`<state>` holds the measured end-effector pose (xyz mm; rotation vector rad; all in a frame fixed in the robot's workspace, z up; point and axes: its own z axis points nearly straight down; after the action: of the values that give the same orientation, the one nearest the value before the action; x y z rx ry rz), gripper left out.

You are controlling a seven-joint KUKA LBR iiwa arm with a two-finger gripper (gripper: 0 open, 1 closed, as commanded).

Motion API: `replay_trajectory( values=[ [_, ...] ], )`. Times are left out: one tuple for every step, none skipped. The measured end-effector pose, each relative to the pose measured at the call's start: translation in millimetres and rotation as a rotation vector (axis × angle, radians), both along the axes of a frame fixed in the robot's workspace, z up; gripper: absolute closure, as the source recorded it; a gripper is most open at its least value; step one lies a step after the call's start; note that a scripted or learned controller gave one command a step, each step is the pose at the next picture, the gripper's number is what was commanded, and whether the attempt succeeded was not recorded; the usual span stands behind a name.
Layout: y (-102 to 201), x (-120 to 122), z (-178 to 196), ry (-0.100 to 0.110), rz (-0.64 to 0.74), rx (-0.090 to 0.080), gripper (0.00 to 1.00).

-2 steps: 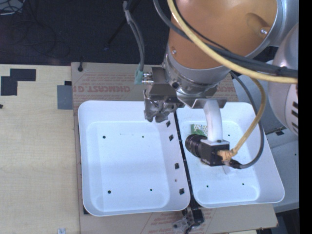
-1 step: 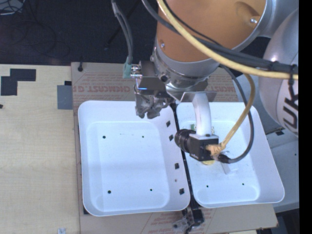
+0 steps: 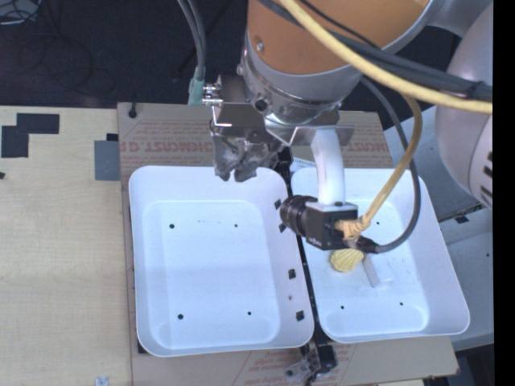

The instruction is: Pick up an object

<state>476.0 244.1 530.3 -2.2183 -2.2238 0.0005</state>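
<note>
Camera view looks down at a slant on a bench [image 3: 56,248] of pale wood that carries a brown cardboard sheet [image 3: 169,139], and on that sheet sit two shallow white bins side by side. The left bin [image 3: 153,296] has a bare floor marked by a few small dark dots. The right bin [image 3: 418,312] holds a small yellow object [image 3: 344,260], ridged like a shell, lying near the middle of the floor, a little toward the divide between the two bins, and just beside it toward the right edge lies a small white block [image 3: 376,273]. The arm [image 3: 338,30], grey with a broad orange band, comes in over the far edge of the bins, with a yellow cable [image 3: 398,167] and black hoses looping down from it. The gripper [image 3: 239,166] hangs over the far right corner of the left bin, and its dark fingers are bunched close together with nothing visible between them. A white post drops from the wrist to a small black camera unit [image 3: 318,219] that hovers over the near-left part of the right bin, just above the yellow object. The yellow object rests on the bin floor, well apart from the gripper.
</note>
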Motion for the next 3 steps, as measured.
replay_trajectory(
  values=[
    [0, 17, 7, 0.002, -0.002, -0.002, 1.0],
    [0, 38, 6, 0.002, -0.003, -0.003, 1.0],
    [-1, -2, 7, 0.006, 0.0, -0.003, 1.0]
  ],
)
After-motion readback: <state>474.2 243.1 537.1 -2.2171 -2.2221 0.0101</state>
